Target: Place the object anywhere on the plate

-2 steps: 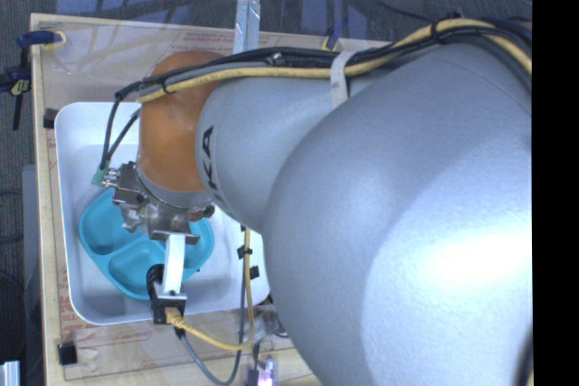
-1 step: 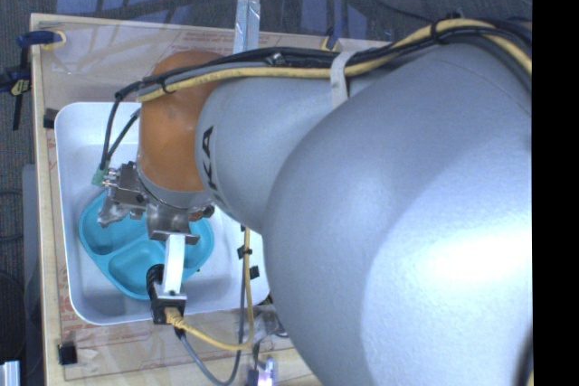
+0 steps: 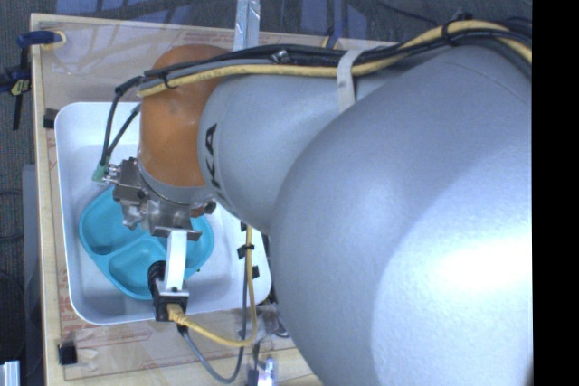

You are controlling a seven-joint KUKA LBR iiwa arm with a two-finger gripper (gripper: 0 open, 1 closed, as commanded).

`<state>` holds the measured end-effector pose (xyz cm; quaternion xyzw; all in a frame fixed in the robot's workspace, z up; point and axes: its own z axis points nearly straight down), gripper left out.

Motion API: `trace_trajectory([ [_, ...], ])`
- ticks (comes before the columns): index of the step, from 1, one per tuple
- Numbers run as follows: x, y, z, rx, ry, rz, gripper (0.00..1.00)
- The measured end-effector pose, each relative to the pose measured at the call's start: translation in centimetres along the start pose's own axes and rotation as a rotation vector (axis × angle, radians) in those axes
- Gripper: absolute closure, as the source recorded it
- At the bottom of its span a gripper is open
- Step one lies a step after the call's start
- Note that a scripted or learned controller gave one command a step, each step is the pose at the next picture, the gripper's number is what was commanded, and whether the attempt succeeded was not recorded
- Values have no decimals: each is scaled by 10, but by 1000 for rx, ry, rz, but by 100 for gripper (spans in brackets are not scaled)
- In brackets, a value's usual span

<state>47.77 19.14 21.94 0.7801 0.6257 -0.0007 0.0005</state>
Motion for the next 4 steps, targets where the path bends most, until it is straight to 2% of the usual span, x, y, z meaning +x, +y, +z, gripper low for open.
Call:
trace_trajectory([
  [1,26,-8,13,1,0,282,100],
  [2,30,15,2,1,2,858,100],
  [3,30,15,2,0,1,858,0],
  [4,31,15,-7,-1,0,853,100],
])
